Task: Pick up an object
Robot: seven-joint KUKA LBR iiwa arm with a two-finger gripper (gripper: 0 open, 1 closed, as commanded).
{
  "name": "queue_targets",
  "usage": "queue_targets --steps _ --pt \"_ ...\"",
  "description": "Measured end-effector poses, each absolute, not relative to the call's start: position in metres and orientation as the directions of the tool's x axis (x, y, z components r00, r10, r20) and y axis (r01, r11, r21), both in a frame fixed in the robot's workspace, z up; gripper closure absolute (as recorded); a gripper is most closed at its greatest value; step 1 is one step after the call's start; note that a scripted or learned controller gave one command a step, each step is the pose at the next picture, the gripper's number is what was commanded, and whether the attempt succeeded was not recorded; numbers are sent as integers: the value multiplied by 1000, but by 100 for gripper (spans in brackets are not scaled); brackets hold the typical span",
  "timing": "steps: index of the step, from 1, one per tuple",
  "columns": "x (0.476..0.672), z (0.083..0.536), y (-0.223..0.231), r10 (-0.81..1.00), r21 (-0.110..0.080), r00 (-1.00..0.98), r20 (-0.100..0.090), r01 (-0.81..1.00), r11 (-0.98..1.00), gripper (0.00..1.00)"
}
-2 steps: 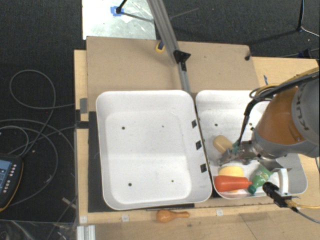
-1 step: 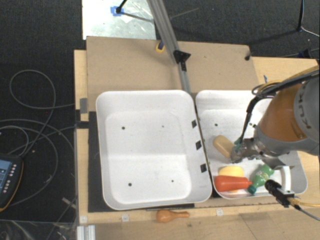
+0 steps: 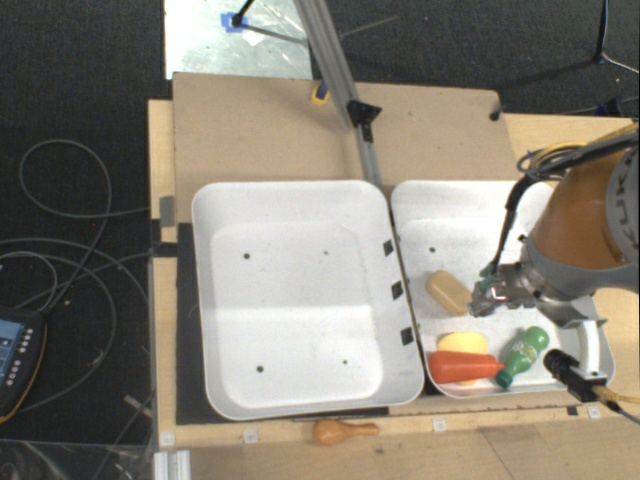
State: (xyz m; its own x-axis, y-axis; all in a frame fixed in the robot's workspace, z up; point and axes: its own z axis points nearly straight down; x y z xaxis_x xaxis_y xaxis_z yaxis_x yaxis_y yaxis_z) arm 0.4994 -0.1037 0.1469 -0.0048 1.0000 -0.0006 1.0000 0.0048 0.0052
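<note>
Camera view gives us the tool point(image 3: 487, 296) low in the right bin point(image 3: 440, 213), just beside a tan block point(image 3: 449, 292); we cannot tell its state. Along that bin's near edge lie a yellow round object point(image 3: 463, 343), touching an orange carrot-like piece point(image 3: 463, 367), and a green bottle point(image 3: 522, 353), its label unreadable. The left bin point(image 3: 300, 298) sits alongside. A tan pear-shaped object point(image 3: 343, 430) rests on the counter's point(image 3: 200, 108) near edge.
</note>
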Motion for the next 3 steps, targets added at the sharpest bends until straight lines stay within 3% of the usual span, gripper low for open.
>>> queue_targets --steps 2,3 --pt "501 236 -96 1000 7 -6 -1 1000 6 100" --pt "496 227 -46 1000 1 -9 2 1000 9 100"
